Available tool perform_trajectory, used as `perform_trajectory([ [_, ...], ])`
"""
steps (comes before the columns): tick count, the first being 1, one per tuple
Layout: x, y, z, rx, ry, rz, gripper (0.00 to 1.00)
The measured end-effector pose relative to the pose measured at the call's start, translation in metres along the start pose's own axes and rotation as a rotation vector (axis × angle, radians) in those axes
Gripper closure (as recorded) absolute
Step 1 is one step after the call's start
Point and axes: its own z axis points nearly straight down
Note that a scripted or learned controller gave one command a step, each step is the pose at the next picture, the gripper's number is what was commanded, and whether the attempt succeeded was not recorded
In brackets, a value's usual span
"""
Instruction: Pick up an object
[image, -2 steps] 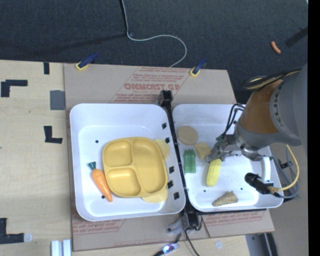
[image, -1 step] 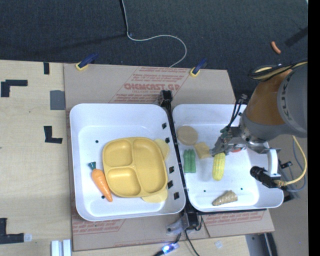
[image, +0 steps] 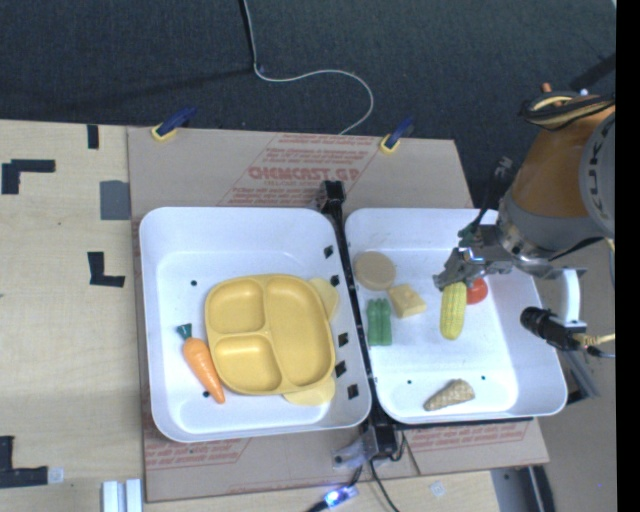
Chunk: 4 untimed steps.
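Over the right bin (image: 540, 395), the gripper (image: 462, 272) hangs at the end of the grey arm (image: 560, 200), whose orange band shows just above the wrist. Its dark fingers point down at the top end of a toy corn cob (image: 452, 310), a bumpy yellow cylinder lying nearly upright along the bin floor. Whether the fingers stand apart or closed on the cob cannot be told from this angle (the tips merge with the cob's upper end). Just beside the fingers, on the arm's side, a small red round piece (image: 477, 291) peeks out, touching the cob.

Away from the fingers toward the left bin lie a pale yellow wedge (image: 406, 300), a flat tan disc (image: 376, 269) and a ribbed green block (image: 379, 322), all smooth plastic shapes close together. Near the front wall of the right bin, well apart from the fingers, rests a beige textured cone (image: 449, 396).

Further off, the left bin (image: 165, 240) holds a glossy yellow divided tray (image: 270, 333) with three rounded compartments, and an orange carrot (image: 203, 366) with a green tip lies just beside its far edge. Both bins are shallow, white and rounded at the corners, standing on brown cardboard (image: 290, 170).
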Motion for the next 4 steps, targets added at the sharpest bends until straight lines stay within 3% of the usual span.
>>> perform_trajectory([
  [1,0.001,0.001,-0.026,0.002,0.001,0.000,1.00],
  [3,0.095,0.016,-0.015,0.006,0.002,-0.005,1.00],
  [4,0.088,0.015,-0.034,0.004,0.001,0.000,1.00],
])
